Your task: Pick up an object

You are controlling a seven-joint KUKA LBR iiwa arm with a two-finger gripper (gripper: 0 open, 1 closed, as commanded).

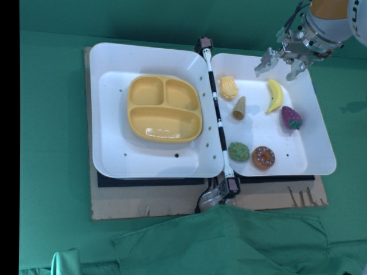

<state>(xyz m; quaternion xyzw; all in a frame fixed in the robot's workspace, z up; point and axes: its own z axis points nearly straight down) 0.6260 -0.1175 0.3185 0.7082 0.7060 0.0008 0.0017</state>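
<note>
The claw hangs over the far edge of the right bin, its two fingers spread apart with nothing between them. Just near of it lies the banana, the closest thing and so the likeliest pick; it rests lengthwise in the far right part of that bin, apart from its neighbours. It looks like a small plastic toy: probably light, stiff and smooth, so it may slip or roll out of a loose pinch. Closing across its narrow middle, at right angles to its curve, seems the safest hold.

The arm comes in from the far right, its orange band above the wrist, the wrist pointing down and slightly left toward the bin.

Further out, a strawberry lies right of the banana's near tip, a corn cob and an ice cream cone lie to the left, and a green round piece and a doughnut sit at the near side. The left bin holds a yellow divided plate. Both bins rest on the green-draped worktop.
</note>
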